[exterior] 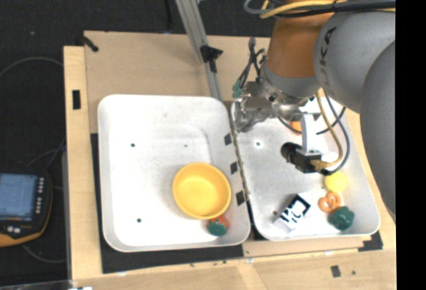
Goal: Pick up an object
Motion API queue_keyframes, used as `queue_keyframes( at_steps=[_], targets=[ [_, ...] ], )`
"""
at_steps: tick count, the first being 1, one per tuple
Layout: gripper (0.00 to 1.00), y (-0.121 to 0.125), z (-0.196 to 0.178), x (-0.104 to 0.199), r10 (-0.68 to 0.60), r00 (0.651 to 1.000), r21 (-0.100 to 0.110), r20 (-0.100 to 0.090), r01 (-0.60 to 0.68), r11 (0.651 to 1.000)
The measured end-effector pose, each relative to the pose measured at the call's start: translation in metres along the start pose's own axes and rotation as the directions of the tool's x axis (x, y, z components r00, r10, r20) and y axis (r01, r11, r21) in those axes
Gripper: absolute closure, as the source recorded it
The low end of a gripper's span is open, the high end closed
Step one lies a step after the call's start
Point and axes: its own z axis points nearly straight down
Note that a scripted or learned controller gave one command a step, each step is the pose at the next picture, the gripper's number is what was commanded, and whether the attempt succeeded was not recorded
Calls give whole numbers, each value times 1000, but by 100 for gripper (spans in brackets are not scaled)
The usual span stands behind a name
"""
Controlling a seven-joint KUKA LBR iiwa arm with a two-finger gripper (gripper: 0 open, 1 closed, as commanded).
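Observation:
My gripper [245, 116] hangs low over the far left corner of the right bin [266, 169], close to the wall between the two bins. Nothing shows in its grasp. Along the right bin's near side lie a black and white box [293, 211], a yellow ball [336, 181], a small orange ring-shaped thing [329, 202] and a dark green thing [342, 218]. The left bin [133, 149] holds a yellow bowl [202, 190] near its right side, with a small green and red thing [217, 226] just in front of it.
A grey metal pole [193, 22] slants down from the top toward the bins' far edge. A handheld pendant with a blue screen [20, 205] lies off the bench at the left. The arm's bulk covers the right bin's far right part.

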Motion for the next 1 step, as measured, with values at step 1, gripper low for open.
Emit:
queue_keyframes(
  at_steps=[1],
  targets=[
    [100, 18, 15, 50, -1, 1000, 0, 0, 1, 1000]
  ],
)
